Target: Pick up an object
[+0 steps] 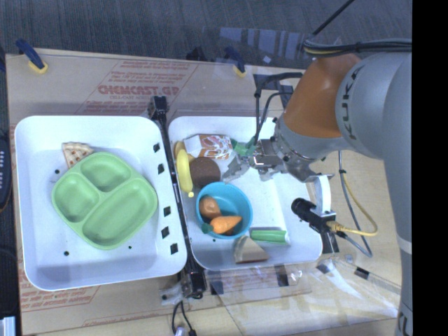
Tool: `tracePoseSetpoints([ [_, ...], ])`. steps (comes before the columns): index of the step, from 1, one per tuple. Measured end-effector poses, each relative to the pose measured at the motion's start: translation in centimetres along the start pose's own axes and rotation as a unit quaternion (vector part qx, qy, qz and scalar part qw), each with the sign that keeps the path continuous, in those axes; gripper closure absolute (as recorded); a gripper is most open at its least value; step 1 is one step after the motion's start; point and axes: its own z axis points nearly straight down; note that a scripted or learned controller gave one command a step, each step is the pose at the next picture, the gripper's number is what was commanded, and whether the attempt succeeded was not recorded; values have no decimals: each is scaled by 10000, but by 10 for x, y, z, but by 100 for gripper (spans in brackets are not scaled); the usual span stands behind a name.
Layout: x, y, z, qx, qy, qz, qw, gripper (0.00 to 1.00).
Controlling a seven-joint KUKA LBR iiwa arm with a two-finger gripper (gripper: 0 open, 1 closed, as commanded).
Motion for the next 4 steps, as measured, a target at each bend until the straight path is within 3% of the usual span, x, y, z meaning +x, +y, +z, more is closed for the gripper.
tracePoseSetpoints([
  [1,-5,-2,111,-56,-27,-1354,9908,0],
  [2,-8,-1,99,-43,-46,-1392,9902,100],
  [3,-21,59,93,-19,-18,46,10000,100],
  [4,-26,72,41,6,-14,1445,9895,100],
])
